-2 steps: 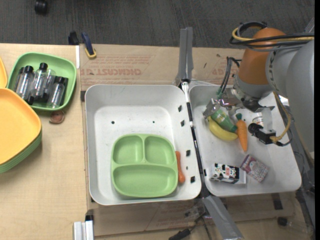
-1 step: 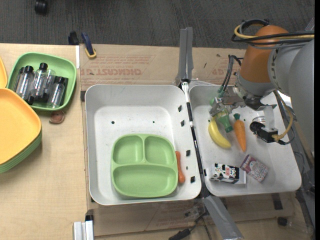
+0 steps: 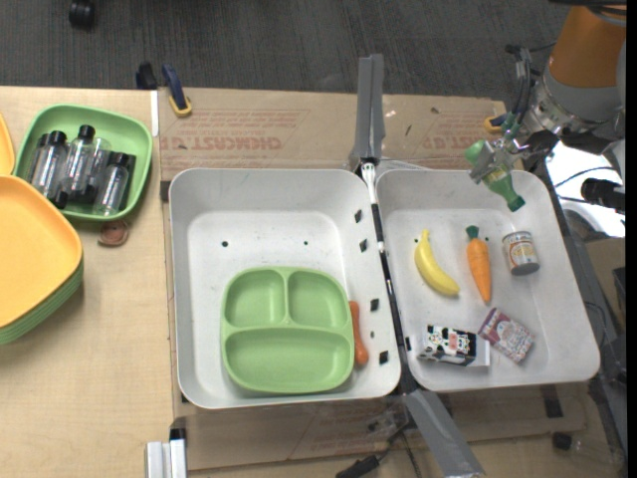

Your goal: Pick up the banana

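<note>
Yellow against white, the banana (image 3: 436,264) lies loose in the right bin (image 3: 557,366), just left of the carrot (image 3: 479,264) — easy to reach from above. The pincer (image 3: 495,170) hovers over the bin's far corner, holding nothing; its opening I cannot tell.

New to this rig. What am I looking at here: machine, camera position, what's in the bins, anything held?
One camera, fixed above the bench, looks down at a slant. The robot arm, grey with an orange band, reaches in from the right; its gripper with green fingers hovers over the right bin's far edge, with nothing between the fingers. That bin holds the banana, the target, plus a carrot, a small can and two small packets. The left bin holds a green divided plate with an orange item beside it. Left of the bins: a green tray of bottles and stacked yellow plates.
</note>
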`<act>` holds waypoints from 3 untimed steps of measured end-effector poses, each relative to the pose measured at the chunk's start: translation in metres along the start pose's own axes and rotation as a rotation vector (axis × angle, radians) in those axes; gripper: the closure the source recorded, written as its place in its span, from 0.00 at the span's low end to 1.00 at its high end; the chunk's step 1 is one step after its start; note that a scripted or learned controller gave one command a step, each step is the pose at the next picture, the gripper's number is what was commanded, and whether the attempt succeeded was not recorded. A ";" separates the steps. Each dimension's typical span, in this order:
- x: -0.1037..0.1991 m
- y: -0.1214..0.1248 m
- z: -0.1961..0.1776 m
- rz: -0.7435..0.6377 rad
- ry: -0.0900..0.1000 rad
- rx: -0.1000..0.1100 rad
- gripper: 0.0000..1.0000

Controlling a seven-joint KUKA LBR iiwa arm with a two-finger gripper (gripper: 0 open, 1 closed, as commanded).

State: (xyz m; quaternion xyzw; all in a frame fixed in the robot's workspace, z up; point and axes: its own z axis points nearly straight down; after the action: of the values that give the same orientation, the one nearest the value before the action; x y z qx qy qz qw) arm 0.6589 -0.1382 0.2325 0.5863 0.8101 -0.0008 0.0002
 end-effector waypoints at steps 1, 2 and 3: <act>0.000 0.000 0.000 0.000 0.000 0.000 0.00; 0.056 -0.074 0.114 0.072 0.002 0.001 0.00; 0.069 -0.101 0.142 0.498 0.003 0.004 0.00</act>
State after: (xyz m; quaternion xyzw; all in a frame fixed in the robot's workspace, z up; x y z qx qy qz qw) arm 0.5417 -0.1044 0.0902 0.7679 0.6406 -0.0017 -0.0019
